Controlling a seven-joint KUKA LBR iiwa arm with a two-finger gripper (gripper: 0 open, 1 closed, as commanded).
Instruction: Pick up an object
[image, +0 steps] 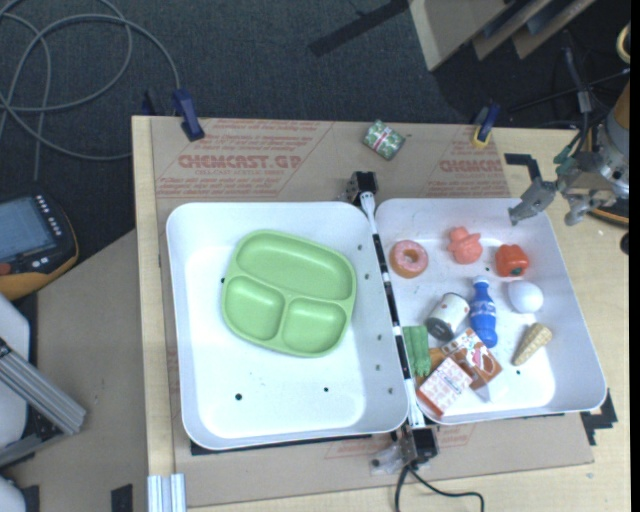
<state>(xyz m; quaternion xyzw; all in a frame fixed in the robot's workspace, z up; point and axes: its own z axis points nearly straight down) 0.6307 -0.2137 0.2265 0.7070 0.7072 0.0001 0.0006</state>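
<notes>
Nothing lifted yet: the end effector (552, 201) hovers spread wide and empty over the right bin's (575, 385) far corner, toys like the red pepper (511, 260) waiting below.

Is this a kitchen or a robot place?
Probably a robot test lab: toy food like a donut sits in a white bin, the board is held by blue clamps, and cables lie on the floor.
</notes>
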